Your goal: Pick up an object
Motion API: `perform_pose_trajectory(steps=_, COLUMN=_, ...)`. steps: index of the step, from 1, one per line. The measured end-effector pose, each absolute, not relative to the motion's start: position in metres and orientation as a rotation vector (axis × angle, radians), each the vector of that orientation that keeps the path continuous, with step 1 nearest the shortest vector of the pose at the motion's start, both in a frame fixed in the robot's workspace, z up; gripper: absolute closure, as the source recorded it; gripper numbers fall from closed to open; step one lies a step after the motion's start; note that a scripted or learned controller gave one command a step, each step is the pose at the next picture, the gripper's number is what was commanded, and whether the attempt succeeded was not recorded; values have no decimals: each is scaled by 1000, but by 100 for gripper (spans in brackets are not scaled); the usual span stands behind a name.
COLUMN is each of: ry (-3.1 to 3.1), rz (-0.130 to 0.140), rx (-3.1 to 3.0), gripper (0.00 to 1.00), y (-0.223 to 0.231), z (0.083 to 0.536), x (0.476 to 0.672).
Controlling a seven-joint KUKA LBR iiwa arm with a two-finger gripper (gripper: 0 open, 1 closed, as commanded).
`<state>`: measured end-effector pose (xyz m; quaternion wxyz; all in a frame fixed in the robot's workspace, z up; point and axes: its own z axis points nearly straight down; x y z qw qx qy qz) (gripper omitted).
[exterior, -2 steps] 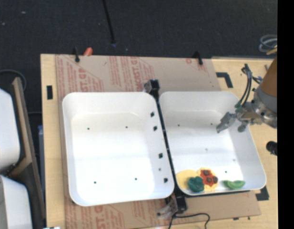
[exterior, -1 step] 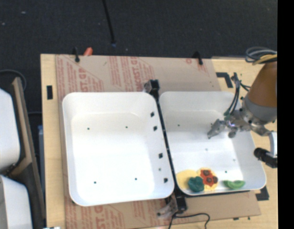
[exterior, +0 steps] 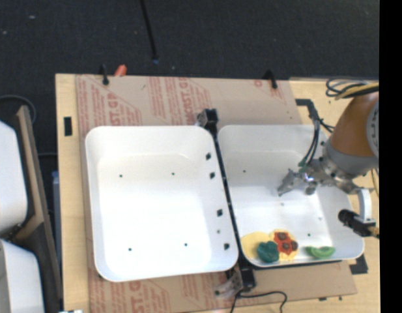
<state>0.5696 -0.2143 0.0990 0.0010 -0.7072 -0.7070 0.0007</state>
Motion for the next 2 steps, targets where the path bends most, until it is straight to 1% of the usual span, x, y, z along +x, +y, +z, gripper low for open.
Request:
perform_pose_trajectory(steps=1, ry=-2222, rz=-1, rx=-2225, gripper=100, y=-215, z=112, x=571)
perform_pose_trajectory(steps=2, ry=-2224, rz=-4, rx=-2225, gripper=100, y=-212, z=168, x=563)
